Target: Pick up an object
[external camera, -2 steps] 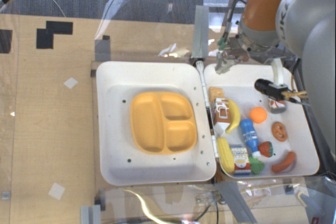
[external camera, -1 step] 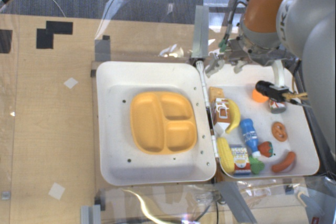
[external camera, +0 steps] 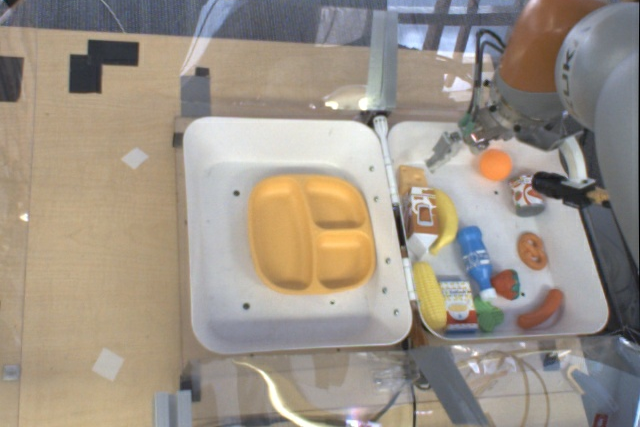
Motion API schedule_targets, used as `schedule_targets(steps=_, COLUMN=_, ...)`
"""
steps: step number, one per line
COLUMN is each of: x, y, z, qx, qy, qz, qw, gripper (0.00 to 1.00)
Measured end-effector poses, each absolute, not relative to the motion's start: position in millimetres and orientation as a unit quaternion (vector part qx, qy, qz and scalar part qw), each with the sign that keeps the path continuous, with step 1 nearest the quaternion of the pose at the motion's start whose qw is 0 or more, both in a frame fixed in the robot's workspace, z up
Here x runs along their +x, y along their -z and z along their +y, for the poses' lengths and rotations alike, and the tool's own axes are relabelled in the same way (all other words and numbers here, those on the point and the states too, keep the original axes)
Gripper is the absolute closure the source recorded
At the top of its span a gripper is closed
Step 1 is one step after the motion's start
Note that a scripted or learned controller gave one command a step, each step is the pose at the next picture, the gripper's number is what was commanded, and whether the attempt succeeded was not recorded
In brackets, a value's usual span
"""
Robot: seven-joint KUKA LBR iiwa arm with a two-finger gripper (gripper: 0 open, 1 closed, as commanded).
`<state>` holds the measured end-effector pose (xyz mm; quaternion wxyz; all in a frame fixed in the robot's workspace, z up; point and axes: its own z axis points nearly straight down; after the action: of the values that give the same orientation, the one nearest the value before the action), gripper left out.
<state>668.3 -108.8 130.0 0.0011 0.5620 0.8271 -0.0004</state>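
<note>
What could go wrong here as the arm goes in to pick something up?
1. The tool sits near the right bin's back edge, beside the orange ball; a round ball may roll away from a slightly off grasp.
2. The banana, corn and blue bottle lie packed along the divider, so a descent there could catch two items or nudge neighbours.
3. Items close to the wall leave little room for the tool.

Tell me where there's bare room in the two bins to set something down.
Left bin: a bare white margin runs all around the yellow tray, widest along the left wall and front edge. Right bin: crowded along its left wall with the banana, corn and bottle; one small bare patch lies between the orange ball and the bottle.
</note>
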Motion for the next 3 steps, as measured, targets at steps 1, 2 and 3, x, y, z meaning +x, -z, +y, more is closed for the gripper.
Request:
schedule_targets(steps=1, x=651.2, y=-101.1, z=-93.4, qx=0.495, qy=-0.0077, qz=0.869, qw=0.018, gripper=0.00)
schedule_targets(steps=2, x=663.9, y=-193.5, z=-55.4, qx=0.470, qy=-0.0050, qz=0.883, qw=0.009, gripper=0.00)
schedule_targets(steps=3, x=609.3, y=-205.4, z=-142.8, qx=0.441, qy=0.0001, qz=0.897, qw=0.005, gripper=0.00)
